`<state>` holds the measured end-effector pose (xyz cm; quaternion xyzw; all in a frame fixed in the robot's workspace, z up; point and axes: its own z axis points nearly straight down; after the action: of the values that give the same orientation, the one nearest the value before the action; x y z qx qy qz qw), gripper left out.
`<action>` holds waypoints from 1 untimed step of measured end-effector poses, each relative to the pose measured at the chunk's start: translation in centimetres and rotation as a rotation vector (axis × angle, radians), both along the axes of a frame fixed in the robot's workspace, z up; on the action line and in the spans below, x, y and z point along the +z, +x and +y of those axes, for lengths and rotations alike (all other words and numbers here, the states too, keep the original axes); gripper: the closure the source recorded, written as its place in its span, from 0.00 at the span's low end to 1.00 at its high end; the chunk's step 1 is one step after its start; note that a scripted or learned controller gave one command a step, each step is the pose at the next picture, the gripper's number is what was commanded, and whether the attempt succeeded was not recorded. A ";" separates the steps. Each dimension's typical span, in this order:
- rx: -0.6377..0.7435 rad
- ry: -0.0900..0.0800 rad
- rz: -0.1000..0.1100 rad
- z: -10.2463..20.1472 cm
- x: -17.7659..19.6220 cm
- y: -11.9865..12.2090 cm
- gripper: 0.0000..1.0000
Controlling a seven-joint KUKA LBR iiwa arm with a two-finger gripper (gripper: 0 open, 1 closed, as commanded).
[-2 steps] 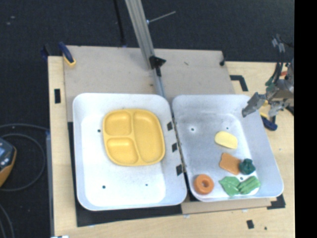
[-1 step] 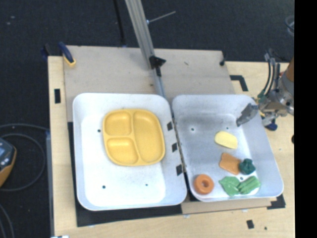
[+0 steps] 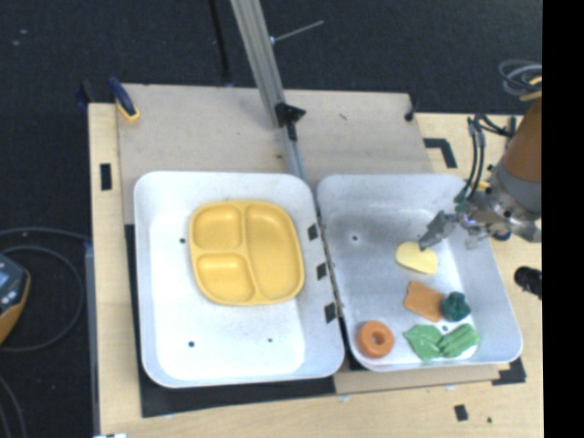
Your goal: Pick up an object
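Observation:
The right bin (image 3: pixel 365 199) holds several small items. A pale yellow piece (image 3: pixel 417 259) lies near its middle. Toward the front are an orange-brown block (image 3: pixel 422 300), a dark teal lump (image 3: pixel 454 307), an orange ring (image 3: pixel 374 338) and a green leafy toy (image 3: pixel 441 341). My gripper (image 3: pixel 453 233) hovers at the bin's right side, just above and right of the pale yellow piece. It is open, with one finger (image 3: pixel 435 231) pointing down-left toward that piece. Nothing sits between the fingers.
A yellow divided plate (image 3: pixel 246 251) lies in the left bin (image 3: pixel 164 336). A slanted metal pole (image 3: pixel 258 53) rises behind the bins and is clamped near their shared back corner. Cables (image 3: pixel 474 153) hang beside the arm at the right.

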<state>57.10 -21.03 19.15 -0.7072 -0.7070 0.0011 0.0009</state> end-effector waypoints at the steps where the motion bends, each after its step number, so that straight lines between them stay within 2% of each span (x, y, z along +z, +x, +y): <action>1: 0.000 -0.001 -0.001 -1.1 -5.4 -0.2 0.00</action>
<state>56.92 -22.15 13.71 -0.7072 -0.7070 0.0010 0.0002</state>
